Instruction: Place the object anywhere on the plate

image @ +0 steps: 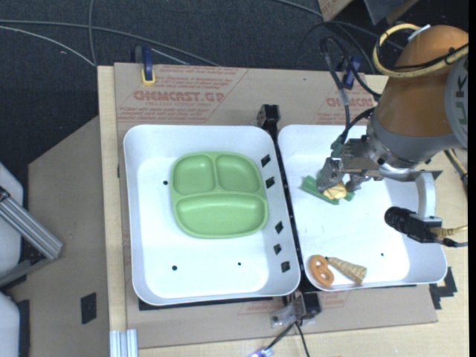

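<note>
Camera view from above, grey two-finger gripper (332,182) low in the right white bin (372,262), jaws' spread impossible to tell, small green-and-yellow toy sandwich (327,192) directly beneath the fingertips, green three-compartment plastic plate (219,195) in the left white bin (149,199)

**Printed lettering on the board**

Red lettering reading "CHEMCAST GP" (178,95) is printed on the brown board (223,76) laid over the bench, behind the left bin. A second red print (343,106) is seen behind the right bin, reversed and partly covered, so it cannot be read.
</note>
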You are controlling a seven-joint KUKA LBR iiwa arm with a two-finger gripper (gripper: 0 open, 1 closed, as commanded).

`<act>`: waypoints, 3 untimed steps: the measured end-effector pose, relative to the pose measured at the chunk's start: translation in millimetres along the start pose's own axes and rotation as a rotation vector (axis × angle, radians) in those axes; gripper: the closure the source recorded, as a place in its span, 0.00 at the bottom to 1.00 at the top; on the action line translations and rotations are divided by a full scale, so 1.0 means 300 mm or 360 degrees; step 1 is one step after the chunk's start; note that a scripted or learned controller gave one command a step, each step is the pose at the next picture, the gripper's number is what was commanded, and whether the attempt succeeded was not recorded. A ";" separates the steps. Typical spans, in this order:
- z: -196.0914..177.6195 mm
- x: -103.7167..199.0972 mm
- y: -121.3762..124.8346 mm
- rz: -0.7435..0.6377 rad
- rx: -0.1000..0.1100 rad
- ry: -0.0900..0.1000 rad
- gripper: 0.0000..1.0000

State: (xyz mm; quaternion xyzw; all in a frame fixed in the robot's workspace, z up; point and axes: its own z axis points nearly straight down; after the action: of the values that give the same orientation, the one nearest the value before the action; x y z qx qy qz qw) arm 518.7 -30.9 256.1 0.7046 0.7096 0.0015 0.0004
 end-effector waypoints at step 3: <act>0.123 0.553 0.191 0.0002 0.0002 0.0001 1.00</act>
State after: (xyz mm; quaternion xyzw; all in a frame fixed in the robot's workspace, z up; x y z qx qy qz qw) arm 574.8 135.6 219.7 0.7051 0.7092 0.0013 -0.0002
